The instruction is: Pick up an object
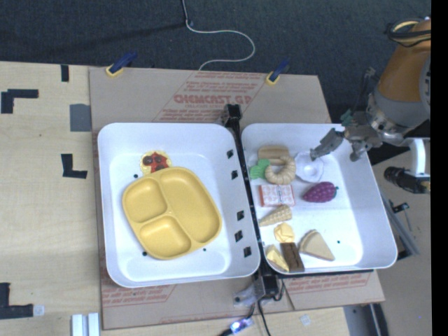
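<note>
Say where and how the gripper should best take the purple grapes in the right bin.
Probably grip the grapes across the short width of the bunch, coming straight down from above. The bunch lies flat on the right bin floor, long axis roughly left-right, with bare floor above, below and to its right. The gripper hangs just up-right of it.

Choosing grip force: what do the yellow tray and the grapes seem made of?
Yellow tray: likely moulded plastic, smooth with a slight sheen, uniform colour, rounded compartments. Grapes: probably toy plastic or rubber, one solid purple lump with a matte look; too small to be sure.
</note>
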`<state>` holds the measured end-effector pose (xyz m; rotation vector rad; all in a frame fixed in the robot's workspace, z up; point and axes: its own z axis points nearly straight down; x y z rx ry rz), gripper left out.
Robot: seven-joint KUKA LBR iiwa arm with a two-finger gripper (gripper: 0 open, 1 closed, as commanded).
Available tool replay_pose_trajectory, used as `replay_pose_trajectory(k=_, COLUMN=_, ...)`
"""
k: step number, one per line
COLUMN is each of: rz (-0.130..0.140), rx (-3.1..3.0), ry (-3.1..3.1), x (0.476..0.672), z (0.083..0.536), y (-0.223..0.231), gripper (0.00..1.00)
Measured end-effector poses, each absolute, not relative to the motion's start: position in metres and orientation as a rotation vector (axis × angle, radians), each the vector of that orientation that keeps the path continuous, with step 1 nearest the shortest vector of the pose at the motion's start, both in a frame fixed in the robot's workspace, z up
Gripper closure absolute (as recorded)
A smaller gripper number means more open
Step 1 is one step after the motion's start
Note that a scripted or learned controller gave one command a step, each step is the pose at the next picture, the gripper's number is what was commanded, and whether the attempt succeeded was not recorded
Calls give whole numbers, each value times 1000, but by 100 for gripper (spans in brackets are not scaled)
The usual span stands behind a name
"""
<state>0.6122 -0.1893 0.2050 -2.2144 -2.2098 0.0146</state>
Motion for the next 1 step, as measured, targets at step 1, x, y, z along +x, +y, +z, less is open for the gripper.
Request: replay_pose_trajectory(k=1, rz=2, rx=-2219, ry=-2222, x=615, z=214, y=-189, gripper=0)
